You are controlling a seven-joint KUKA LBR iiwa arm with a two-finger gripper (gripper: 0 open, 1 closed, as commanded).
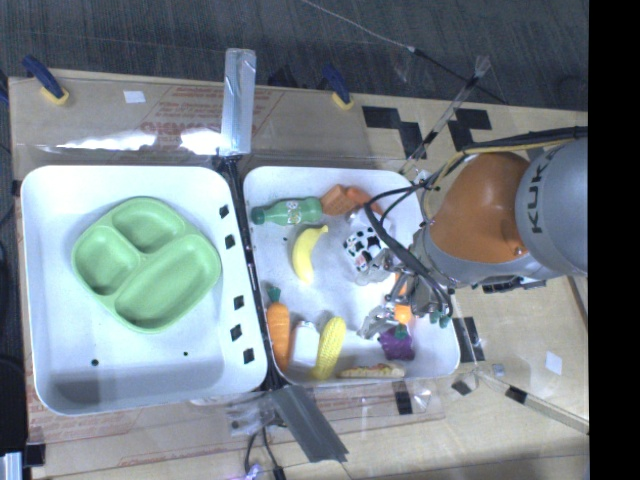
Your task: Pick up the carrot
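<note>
Gripper (392,313) hangs low over the right bin (262,193), toward its lower right part, with cables looping around the wrist; whether it is open, closed or clasping anything cannot be told from this slant. Just at its 5 o'clock lies a purple grape bunch (398,344), and a small orange scrap sits close against the tool, too blurred to name. At its 11 o'clock stands a black-and-white cow toy (362,248).

Carrot (279,330) lies well apart from the gripper, at about its 9 o'clock, hard against the bin's left wall near the lower corner. Its long axis runs roughly 12 to 6 o'clock, green top toward 12, orange body reaching down toward 6. A corn cob (330,346) lies between the carrot and the gripper, just beside the carrot, so the sideways approach looks crowded and the wall leaves little room on the far side.

Farther out, a banana (306,251) and a green bottle (288,211) occupy the upper part of the bin. The left bin (40,268) holds a green divided plate (146,262).
</note>
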